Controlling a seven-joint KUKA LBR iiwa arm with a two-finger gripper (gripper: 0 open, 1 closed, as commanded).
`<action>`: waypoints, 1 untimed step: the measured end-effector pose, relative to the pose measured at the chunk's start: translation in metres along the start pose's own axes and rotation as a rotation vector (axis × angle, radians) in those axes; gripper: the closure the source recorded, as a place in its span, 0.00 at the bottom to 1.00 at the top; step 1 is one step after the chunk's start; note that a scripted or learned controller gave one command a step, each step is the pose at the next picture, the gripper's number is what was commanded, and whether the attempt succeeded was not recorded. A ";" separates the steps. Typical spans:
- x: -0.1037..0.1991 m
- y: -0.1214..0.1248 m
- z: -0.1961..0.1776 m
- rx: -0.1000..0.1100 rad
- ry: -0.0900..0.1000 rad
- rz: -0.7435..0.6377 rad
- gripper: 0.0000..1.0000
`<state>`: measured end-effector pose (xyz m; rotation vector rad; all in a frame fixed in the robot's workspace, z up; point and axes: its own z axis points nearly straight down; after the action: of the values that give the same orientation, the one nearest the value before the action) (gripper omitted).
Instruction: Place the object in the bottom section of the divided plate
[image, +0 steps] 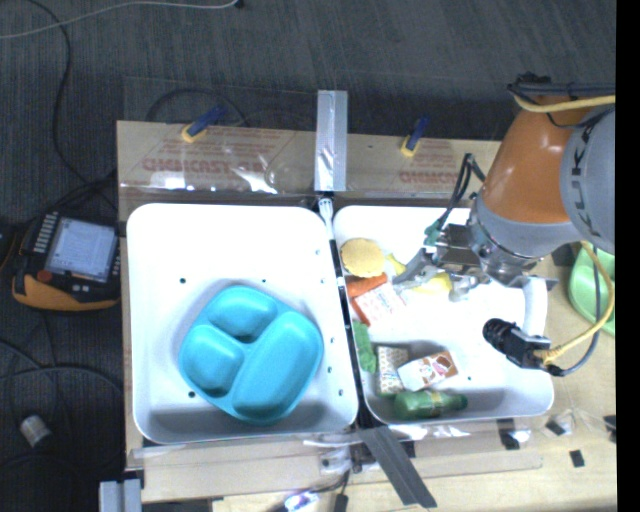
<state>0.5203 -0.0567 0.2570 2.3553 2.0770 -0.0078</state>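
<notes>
A blue divided plate (250, 350) lies in the left bin (160, 250), tilted, with two small sections on its left and one large section on its right. My gripper (437, 279) hangs low in the right bin (500, 370), near its back. It is open, and a yellow object (432, 284) lies between and under its fingertips. The arm's orange band (535, 165) and grey wrist cover the bin's back right corner.
In the right bin lie a burger bun (362, 256), an orange carton (377, 298), a green leafy piece (364, 352), a white and red carton (425, 370) and a green bottle (428, 403). A black cable plug (512, 341) hangs by the wrist.
</notes>
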 end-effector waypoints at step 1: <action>0.057 0.063 0.074 0.002 0.000 0.138 1.00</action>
<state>0.5901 -0.0088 0.1824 2.4939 1.9103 -0.0100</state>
